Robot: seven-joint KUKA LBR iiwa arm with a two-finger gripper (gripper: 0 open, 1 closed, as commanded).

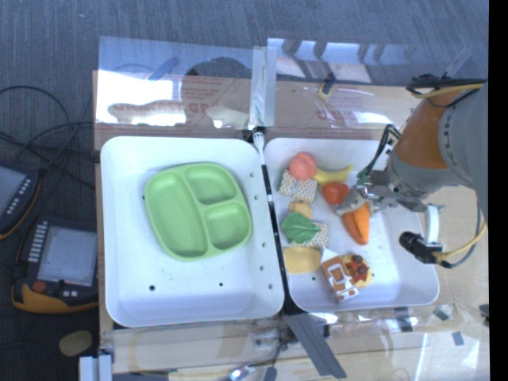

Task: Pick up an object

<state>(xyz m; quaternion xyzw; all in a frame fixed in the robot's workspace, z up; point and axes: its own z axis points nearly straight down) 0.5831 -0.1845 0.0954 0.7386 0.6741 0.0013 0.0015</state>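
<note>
**Reaching into the right bin above a carrot**

Two shallow white bins sit side by side at the centre of the frame. The left bin [119, 236] holds one green divided plate [198, 209] with three compartments. The right bin [413, 288] holds a cluster of toy foods: one orange carrot [358, 224], one red tomato [335, 193], one pink peach [302, 166], one yellow banana [333, 175], one green leafy piece [299, 227], one yellow wedge [300, 259] and one decorated cake slice [345, 275]. One grey arm with an orange band [425, 133] enters from the right. Its gripper [371, 200] sits just above the carrot's upper end; whether the fingers are spread or pressed together cannot be told.
</note>
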